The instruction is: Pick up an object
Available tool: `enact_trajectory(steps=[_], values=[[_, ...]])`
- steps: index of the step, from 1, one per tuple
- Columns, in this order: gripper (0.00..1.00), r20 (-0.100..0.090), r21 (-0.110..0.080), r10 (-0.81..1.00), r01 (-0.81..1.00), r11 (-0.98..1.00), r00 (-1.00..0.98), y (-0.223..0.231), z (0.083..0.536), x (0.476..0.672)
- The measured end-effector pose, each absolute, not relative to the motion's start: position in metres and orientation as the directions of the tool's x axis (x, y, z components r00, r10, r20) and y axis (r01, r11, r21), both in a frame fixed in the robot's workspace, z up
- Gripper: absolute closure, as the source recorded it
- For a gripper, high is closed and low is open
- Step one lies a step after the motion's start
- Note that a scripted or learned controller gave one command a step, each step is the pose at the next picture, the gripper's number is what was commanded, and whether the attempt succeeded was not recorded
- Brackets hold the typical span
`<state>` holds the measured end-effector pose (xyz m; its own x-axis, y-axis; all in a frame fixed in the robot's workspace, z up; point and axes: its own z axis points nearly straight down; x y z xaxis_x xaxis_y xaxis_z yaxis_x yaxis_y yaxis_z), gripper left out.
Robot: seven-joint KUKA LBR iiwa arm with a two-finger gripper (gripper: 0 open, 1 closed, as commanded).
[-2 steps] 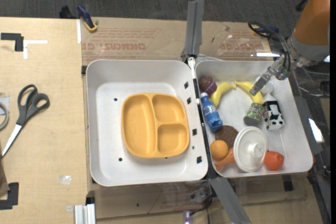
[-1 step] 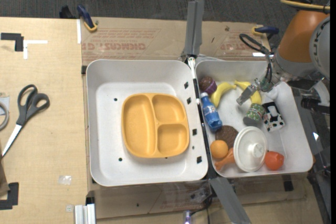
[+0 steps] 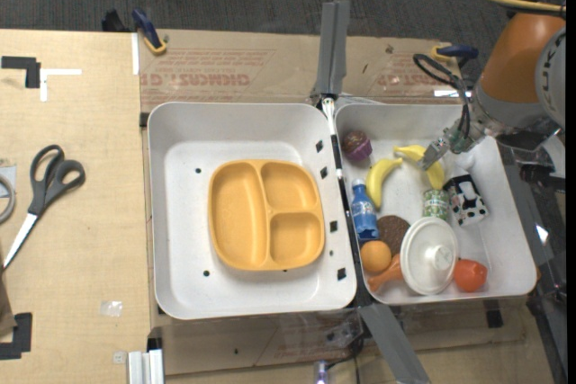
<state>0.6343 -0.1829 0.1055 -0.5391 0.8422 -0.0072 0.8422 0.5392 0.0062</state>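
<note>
Two white bins sat side by side: the left bin (image 3: pixel 171 193) carried a single orange divided plate (image 3: pixel 266 213) lying flat near its middle, likely parked there as the drop zone, while the right bin (image 3: pixel 504 184) bore all the loose clutter, so any pick had to come from there. The gripper (image 3: pixel 447 145) hung over the right bin's upper part, its tip just beside a yellow piece (image 3: pixel 412 153) and near a banana (image 3: pixel 382 177); whether the pincer was apart or together could not be told at this size. Nothing was visibly caught in it, so the pick looked not yet made. Count in the right bin: one banana, one small yellow piece, one purple ball (image 3: pixel 356 145), one blue bottle (image 3: pixel 363 211), one green can (image 3: pixel 436 204), one black-and-white toy (image 3: pixel 465 199), one brown round thing (image 3: pixel 392 229), one orange fruit (image 3: pixel 376 257), one white lidded bowl (image 3: pixel 429 256), one red-orange lump (image 3: pixel 470 275). Outside the bins, one pair of scissors (image 3: pixel 45 184) lay on the bench.
</note>
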Motion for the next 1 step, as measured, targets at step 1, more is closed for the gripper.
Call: enact_trajectory(steps=[1], values=[[1.0, -0.003, 0.001, 0.896, 0.896, 0.443, -0.443, -0.132, 0.2264, 0.6328]])
